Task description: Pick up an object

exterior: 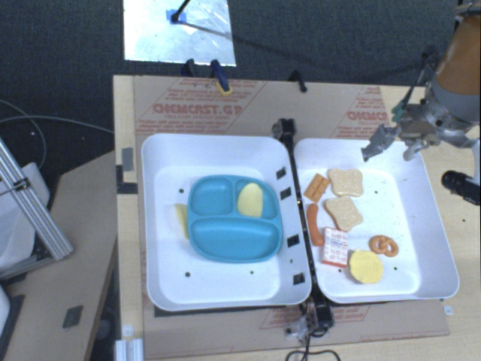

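The gripper [392, 146] hangs open and empty above the right bin [432, 224]. The toast slice [346, 181] looks light, stiff and flat; gripping across its edges seems best

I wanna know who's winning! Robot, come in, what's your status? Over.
Pincer open, hovering above right bin's far edge, nothing held. Toast slices, pretzel, other food lying in right bin, untouched. Path down clear. Over.

Left bin [161, 277] holds a tray [233, 232] — right bin [432, 232] holds toast [345, 182].
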